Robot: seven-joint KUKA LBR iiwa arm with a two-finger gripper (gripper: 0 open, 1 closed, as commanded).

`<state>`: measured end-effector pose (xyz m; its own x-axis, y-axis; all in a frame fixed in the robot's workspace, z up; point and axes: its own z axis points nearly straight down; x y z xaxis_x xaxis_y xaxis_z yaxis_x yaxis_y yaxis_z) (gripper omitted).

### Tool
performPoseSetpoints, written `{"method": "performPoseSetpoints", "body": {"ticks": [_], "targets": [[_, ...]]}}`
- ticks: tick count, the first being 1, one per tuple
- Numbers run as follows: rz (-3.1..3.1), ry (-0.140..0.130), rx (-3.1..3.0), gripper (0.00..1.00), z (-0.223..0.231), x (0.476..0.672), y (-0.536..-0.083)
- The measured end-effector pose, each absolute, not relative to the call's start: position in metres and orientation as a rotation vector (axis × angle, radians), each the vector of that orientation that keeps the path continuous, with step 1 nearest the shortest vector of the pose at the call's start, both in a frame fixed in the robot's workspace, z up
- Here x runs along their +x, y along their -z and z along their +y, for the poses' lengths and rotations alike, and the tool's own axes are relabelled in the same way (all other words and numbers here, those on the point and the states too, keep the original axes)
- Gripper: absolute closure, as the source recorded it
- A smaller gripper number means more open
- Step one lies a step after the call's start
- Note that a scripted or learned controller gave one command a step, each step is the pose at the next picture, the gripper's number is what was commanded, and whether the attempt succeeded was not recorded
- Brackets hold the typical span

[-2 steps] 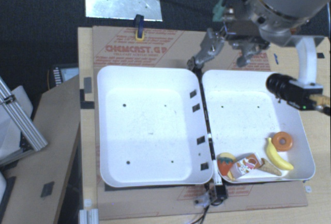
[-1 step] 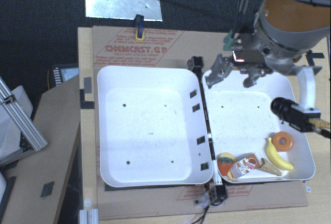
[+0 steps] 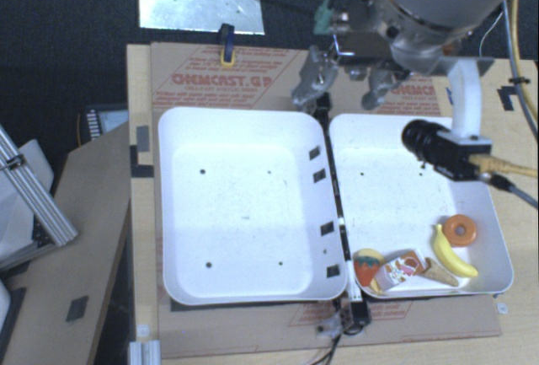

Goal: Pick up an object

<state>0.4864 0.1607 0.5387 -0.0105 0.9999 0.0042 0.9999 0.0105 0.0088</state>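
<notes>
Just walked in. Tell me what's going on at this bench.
A grey robot arm's two-finger gripper hangs open above the far edge of the two white bins, holding nothing. Small toy foods, a yellow banana, an orange round piece and a red-and-white packet, lie in the right bin's near corner.

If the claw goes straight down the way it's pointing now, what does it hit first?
Probably the far rims where the two bins meet: the claw hangs open over that seam. The toys lie in the right bin's near corner, off its line. Depth is hard to judge.
</notes>
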Motion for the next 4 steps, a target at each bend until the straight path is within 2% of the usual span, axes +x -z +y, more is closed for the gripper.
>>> {"method": "performPoseSetpoints", "body": {"ticks": [1, 2, 3, 4], "targets": [[2.234, -0.006, 2.209, 0.00, 0.239, 0.486, -0.535], [2.228, -0.009, 2.215, 1.00, 0.235, 0.486, -0.546], [2.211, 0.000, 2.228, 1.00, 0.163, 0.537, -0.534], [2.223, -0.004, 2.218, 0.00, 0.168, 0.534, -0.535]]}}
